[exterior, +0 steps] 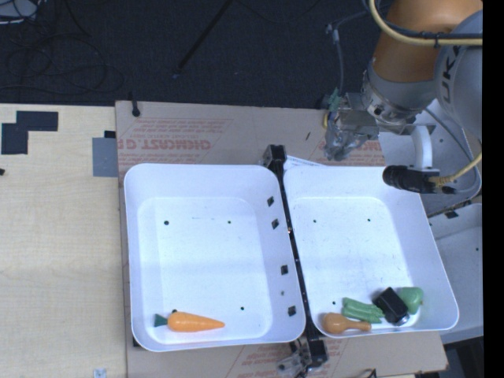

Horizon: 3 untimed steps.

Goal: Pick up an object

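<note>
An orange carrot [194, 321] with a green stub lies at the near left corner of the left bin [146, 187]. In the near right corner of the right bin [425, 219] sit an orange pear-shaped toy [345, 324], a green pod [361, 310], a black block [390, 305] and a green piece [411, 296], bunched together. My gripper [342, 144] hangs above the far edge of the right bin, well away from those objects. Nothing shows between its fingers.
A black divider strip [285, 235] with clips runs between the two bins. Brown cardboard [205, 136] lies under and behind them. A black cylindrical part [409, 178] on the arm juts over the right bin's far right rim. Cables cross the dark floor behind.
</note>
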Each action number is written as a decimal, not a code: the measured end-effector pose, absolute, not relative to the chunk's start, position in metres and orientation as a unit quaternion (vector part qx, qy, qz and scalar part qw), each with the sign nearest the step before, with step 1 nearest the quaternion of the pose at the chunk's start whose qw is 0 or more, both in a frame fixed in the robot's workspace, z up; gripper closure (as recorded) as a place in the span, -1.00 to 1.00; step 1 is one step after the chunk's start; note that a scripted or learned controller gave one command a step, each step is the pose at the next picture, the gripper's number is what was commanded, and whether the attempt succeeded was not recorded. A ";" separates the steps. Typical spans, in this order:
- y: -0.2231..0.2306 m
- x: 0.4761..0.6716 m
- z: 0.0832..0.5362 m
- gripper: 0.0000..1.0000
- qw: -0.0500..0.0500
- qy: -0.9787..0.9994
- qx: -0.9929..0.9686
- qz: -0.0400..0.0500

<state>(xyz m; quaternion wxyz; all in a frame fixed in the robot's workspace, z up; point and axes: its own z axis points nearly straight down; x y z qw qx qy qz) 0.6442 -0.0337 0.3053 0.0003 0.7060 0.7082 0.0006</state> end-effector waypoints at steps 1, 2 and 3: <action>-0.032 0.626 0.304 1.00 -0.002 0.706 0.708 -0.001; 0.000 0.626 0.303 1.00 -0.002 0.708 0.706 -0.001; 0.029 0.644 0.268 1.00 -0.003 0.708 0.706 -0.002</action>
